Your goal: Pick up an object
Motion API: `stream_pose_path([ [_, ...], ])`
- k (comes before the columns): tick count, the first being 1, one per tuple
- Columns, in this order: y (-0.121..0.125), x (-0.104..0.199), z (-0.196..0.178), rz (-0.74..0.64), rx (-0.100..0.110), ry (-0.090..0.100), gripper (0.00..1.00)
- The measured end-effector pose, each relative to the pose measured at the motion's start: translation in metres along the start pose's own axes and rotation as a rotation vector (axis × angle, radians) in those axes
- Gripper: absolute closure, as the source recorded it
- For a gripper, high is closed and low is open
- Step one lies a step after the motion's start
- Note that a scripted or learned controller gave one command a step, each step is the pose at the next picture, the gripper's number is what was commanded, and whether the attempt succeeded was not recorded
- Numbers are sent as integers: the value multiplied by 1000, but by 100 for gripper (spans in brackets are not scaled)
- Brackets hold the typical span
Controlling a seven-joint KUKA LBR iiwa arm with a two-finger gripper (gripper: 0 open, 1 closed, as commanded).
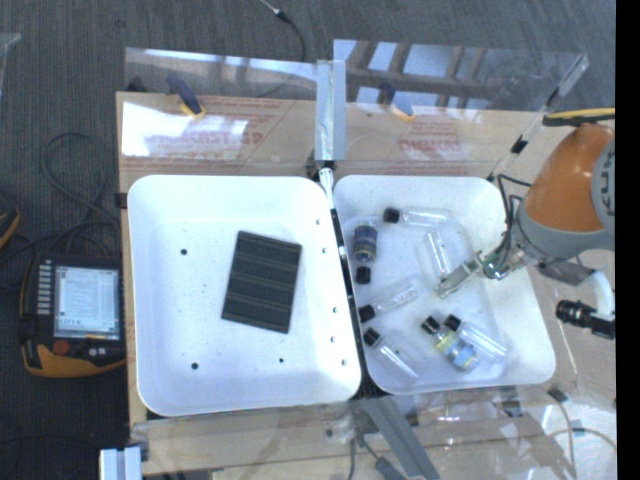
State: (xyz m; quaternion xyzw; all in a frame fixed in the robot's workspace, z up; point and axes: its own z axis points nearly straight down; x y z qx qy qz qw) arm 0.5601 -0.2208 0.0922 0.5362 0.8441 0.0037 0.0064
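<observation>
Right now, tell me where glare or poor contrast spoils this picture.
Camera view: strong glare on the clear panels behind the bins; the clear vials almost vanish against the right bin; the dark ribbed block in the left bin reads sharply; the gripper looks soft.

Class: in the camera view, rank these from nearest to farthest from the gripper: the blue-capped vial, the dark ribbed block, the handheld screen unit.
1. Blue-capped vial, right bin, just below the gripper.
2. Dark ribbed block, middle of the left bin.
3. Handheld screen unit, off the bench at far left.
</observation>
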Motion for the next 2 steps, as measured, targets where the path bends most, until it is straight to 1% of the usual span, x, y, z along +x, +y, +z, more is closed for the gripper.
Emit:
stream_pose_path([
  [1,62,-9,3,-92,2,-3,0],
  [2,63,-9,-8,-93,-1,-5,100],
])
